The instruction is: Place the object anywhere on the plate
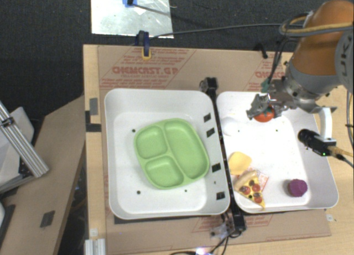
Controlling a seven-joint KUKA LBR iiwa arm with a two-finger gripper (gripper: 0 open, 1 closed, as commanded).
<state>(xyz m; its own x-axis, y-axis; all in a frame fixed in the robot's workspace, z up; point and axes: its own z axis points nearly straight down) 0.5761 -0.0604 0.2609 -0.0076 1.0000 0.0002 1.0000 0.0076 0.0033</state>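
Observation:
A light green plate (pixel 170 153) with three compartments lies in the left bin (pixel 119 110). My gripper (pixel 262 111) is over the far part of the right bin (pixel 326 193), reaching in from the right. A small orange-red object (pixel 265 116) sits between its fingers, and the gripper is shut on it. Most of the object is covered by the gripper. It is about a bin's width to the right of the plate and slightly farther back.
The right bin also holds a yellow piece (pixel 239 162), a toy pizza slice (pixel 251 186) near the front edge, and a purple ball (pixel 297 187) at the front right. A black divider (pixel 218 138) runs between the bins. A black fitting (pixel 313 139) juts in from the right.

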